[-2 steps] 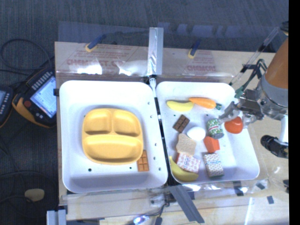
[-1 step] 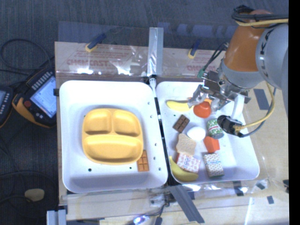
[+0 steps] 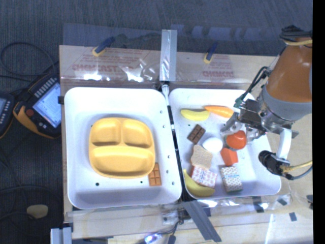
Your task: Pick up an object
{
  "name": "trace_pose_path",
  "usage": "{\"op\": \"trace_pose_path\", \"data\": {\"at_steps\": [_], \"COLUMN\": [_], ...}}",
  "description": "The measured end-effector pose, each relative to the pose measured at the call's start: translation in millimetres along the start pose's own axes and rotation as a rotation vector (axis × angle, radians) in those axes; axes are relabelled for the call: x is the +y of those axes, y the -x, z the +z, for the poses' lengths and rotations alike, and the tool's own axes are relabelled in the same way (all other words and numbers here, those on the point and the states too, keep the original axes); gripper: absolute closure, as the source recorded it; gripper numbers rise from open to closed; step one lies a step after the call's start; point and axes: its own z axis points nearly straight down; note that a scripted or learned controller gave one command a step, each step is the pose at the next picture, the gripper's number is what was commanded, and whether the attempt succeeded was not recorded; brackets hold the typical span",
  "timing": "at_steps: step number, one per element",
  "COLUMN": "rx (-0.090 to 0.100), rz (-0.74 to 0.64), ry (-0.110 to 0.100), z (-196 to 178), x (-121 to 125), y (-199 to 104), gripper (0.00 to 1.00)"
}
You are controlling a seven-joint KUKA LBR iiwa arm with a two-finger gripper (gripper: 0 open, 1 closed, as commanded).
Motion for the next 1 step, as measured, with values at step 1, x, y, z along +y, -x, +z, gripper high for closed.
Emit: {"op": "trace_pose_path", "data": {"at_steps": [1], "rx": [-0.002], "rz": [-0.102], "ry": [0.002], "z": [13.8], "x": [46.4], "y": [-57.2], "gripper": [1.00]}}
